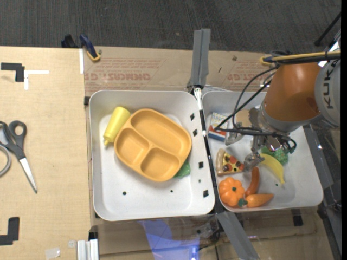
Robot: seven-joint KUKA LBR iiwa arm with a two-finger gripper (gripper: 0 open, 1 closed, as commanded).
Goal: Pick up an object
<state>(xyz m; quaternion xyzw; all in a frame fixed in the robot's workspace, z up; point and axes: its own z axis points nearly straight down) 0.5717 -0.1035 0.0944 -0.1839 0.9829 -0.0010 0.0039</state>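
- My gripper (254, 160) hangs low in the right bin (309, 196), tips just above the red sausage (253, 181); open or clenched, I cannot tell.
- Beside it lie a banana (274, 167), a pizza slice (229, 163), an orange pumpkin (231, 192) and a carrot (259, 200).
- The left bin (108, 199) holds a yellow divided tray (153, 144) and a yellow bottle (115, 124).
- Scissors (20, 150) lie on the bench, well apart.

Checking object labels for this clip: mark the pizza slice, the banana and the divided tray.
pizza slice (229, 163): camera view, its topped middle.
banana (274, 167): camera view, mid-curve.
divided tray (153, 143): camera view, central ridge.
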